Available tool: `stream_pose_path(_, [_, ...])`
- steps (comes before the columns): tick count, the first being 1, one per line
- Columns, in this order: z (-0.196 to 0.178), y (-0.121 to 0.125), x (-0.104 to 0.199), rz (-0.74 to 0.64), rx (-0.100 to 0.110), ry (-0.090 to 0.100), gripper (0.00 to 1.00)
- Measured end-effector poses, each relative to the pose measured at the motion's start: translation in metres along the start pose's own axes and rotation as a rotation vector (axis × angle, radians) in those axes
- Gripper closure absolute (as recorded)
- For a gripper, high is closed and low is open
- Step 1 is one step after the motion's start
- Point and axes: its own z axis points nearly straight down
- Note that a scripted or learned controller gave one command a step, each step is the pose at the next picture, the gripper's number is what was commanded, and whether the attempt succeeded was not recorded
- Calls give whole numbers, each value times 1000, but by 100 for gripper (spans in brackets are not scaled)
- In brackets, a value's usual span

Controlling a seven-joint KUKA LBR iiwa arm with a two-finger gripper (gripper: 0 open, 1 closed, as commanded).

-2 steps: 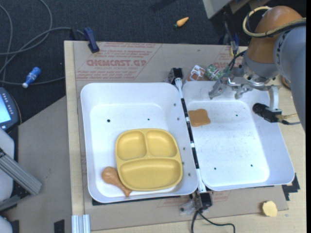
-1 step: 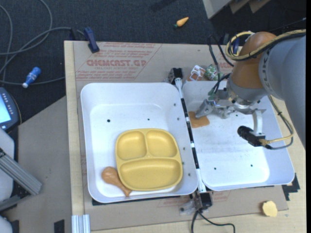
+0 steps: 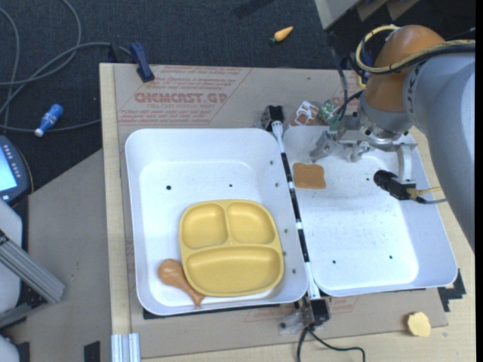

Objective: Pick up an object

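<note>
Near the left wall of the right bin (image 3: 392,266), the flat brown piece (image 3: 309,176) is lying just left and nearward of my gripper (image 3: 341,146), whose opening I cannot tell while I am hovering at the far end.

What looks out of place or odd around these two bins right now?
A few small things lie outside the bins: a yellow piece on the bench near the right bin's front corner, an orange piece and a blue-and-white object on the dark floor. Inside, nothing looks spilled or damaged.
</note>
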Motion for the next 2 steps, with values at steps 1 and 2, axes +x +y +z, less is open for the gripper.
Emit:
stream_pose_path(1, [0,-29,28,0,10,4,0])
stream_pose_path(2, [0,-40,26,2,8,3,0])
